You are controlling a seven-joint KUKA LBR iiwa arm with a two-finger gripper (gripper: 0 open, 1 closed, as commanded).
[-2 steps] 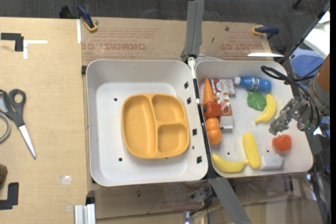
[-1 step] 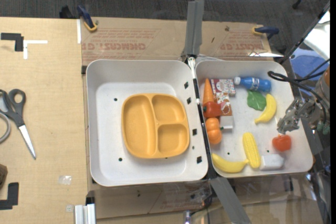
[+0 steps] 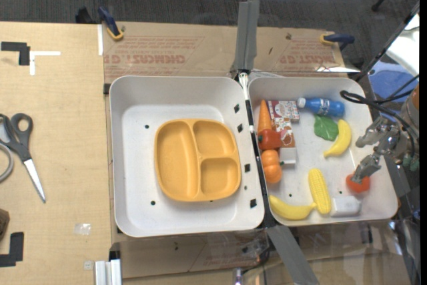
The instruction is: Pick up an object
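The tool [image 3: 369, 153] hangs over the right edge of the right bin [image 3: 313, 85], and its two metal fingers [image 3: 367, 138] stand apart with nothing between them. Directly under the lower finger, touching or almost touching it, lies a small red-orange round object [image 3: 358, 183], maybe a toy tomato; I judge this is the thing to pick, as it is the nearest. It lies a little toward the bottom of the view from the tool's middle, so the tool must shift that way before closing.

To the left are a curved yellow banana [image 3: 339, 139], a flat green piece [image 3: 326, 128] and a blue bottle [image 3: 321, 105] lying on its side. Further left are a ribbed corn cob [image 3: 319, 190], a white block [image 3: 345, 206], another banana [image 3: 289, 208] and an orange carrot [image 3: 265, 117]. All look like smooth hard plastic.

The left bin [image 3: 133, 143] holds an orange divided plate [image 3: 197, 159].
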